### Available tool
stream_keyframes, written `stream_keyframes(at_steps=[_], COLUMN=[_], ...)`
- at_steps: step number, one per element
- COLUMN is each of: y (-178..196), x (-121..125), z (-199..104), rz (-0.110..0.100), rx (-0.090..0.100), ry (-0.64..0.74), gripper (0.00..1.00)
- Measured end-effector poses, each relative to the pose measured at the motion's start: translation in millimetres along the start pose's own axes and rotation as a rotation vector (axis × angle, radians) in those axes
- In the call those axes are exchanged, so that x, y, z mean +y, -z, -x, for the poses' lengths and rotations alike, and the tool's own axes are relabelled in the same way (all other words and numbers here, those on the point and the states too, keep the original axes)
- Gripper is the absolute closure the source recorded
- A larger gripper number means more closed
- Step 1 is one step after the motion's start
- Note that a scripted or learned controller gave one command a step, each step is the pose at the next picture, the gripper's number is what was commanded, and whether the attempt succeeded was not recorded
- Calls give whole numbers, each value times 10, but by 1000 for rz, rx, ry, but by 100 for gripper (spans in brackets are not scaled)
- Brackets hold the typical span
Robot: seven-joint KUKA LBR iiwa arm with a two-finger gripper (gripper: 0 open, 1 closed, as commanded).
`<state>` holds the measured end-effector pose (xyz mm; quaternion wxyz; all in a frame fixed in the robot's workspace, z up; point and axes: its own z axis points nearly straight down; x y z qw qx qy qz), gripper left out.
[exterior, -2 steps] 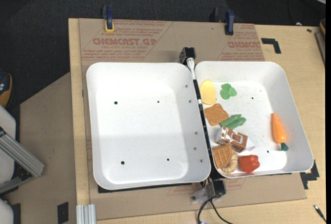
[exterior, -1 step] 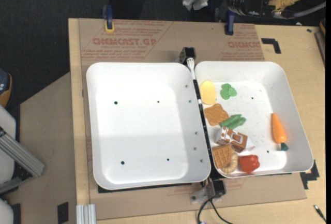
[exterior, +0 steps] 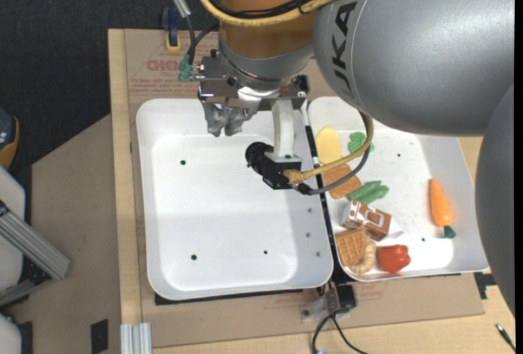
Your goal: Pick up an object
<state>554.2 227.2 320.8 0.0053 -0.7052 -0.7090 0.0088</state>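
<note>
My gripper (exterior: 225, 125) hangs over the far edge of the left bin (exterior: 221, 221), under the orange band of the arm. Its two grey fingers stand close together, and I see nothing between them. The objects lie in the right bin (exterior: 406, 160): a yellow piece (exterior: 328, 145), a green piece (exterior: 368, 191), an orange carrot (exterior: 440, 203), a red pepper (exterior: 393, 258), a waffle (exterior: 352, 245) and a brown and white block (exterior: 367, 219). All of them lie well to the right of and nearer than the gripper.
A white bracket (exterior: 283, 132) with a black part (exterior: 265, 162) and a cable hangs from the wrist over the left bin's right side. The big grey arm covers the upper right. Cardboard (exterior: 122, 181) lies under both bins.
</note>
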Motion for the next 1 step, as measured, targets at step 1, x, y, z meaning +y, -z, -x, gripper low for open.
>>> stream_keyframes(at_steps=[1], y=[950], x=[36], z=[33], rz=[29], rx=[9], ry=[-4], gripper=[100])
